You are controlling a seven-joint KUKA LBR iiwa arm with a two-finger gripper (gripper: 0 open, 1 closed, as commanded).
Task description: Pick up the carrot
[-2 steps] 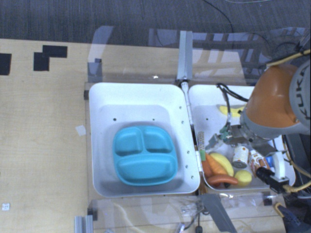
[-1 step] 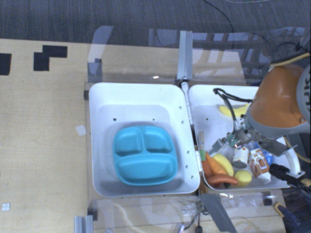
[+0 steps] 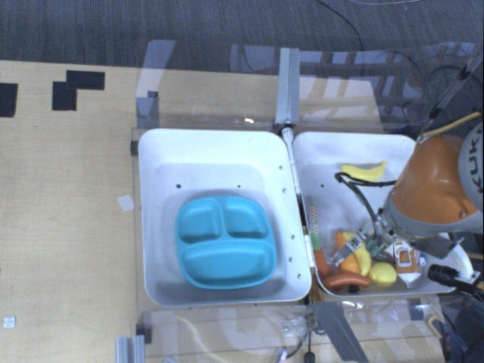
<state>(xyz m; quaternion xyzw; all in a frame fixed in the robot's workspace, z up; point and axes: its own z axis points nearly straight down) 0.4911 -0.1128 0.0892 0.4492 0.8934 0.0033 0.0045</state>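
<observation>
Pincer [image 3: 368, 240] low over the right bin's [image 3: 333, 153] toy heap, clench unreadable; count your carrot [image 3: 323, 263] unlifted.

Light is bright and even from above; shadows are soft. The white bins [image 3: 219, 153] look a little overexposed, clear panels at the upper middle carry glare, and fine detail is slightly blurred

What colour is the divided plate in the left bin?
Light blue; the divided plate lies flat in the left bin, seen clearly in the camera view.
</observation>
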